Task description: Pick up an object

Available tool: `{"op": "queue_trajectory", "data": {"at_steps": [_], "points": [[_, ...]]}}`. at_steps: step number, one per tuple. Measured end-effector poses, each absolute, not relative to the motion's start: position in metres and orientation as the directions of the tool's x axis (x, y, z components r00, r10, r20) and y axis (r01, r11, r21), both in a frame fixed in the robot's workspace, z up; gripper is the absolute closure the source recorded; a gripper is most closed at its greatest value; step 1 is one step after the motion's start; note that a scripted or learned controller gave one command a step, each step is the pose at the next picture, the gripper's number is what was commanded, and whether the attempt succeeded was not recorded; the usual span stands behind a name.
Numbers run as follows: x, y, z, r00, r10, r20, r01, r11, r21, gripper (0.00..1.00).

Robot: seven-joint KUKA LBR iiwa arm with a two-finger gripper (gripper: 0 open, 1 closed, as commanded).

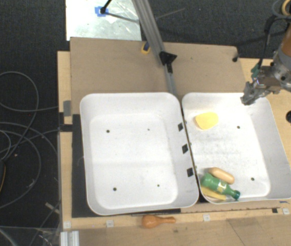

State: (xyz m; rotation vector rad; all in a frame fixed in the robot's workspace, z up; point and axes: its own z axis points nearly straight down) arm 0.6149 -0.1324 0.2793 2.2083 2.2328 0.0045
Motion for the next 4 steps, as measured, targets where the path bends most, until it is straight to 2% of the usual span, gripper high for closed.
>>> {"op": "queue_trajectory", "data": {"at_steps": [1,4], "points": [[0.616,-0.082,0.264,-0.010,1.000,0.002,1.000,0.010,0.001,1.00],[0.585,0.063,0.246,-0.010,1.000,0.002,1.000,0.010,0.000,1.00]]}}
